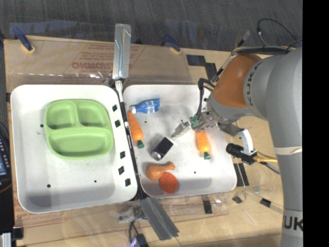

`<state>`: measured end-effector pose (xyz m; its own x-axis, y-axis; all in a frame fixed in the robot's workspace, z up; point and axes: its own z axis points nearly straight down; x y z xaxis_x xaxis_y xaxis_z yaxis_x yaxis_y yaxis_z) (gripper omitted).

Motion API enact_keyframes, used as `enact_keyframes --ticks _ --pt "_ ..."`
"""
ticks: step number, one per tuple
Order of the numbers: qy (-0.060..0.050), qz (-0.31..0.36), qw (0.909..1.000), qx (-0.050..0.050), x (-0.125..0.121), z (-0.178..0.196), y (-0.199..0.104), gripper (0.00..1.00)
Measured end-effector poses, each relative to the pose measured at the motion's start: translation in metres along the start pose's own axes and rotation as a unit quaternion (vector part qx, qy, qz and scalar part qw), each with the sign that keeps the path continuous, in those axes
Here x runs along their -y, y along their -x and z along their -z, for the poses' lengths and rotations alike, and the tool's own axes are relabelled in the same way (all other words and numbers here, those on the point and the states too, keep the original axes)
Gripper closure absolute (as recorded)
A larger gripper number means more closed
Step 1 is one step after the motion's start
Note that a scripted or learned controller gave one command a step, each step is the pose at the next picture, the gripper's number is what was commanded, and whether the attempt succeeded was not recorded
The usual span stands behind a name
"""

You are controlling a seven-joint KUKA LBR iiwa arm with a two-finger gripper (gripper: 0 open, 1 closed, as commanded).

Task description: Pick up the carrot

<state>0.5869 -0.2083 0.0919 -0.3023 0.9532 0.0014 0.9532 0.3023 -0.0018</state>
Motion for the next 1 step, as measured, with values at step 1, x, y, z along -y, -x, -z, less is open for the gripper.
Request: enact_keyframes --ticks 1 --pt "0.001 -0.043 0.9991 0.001 0.0062 0.0299 0.0009 0.0"
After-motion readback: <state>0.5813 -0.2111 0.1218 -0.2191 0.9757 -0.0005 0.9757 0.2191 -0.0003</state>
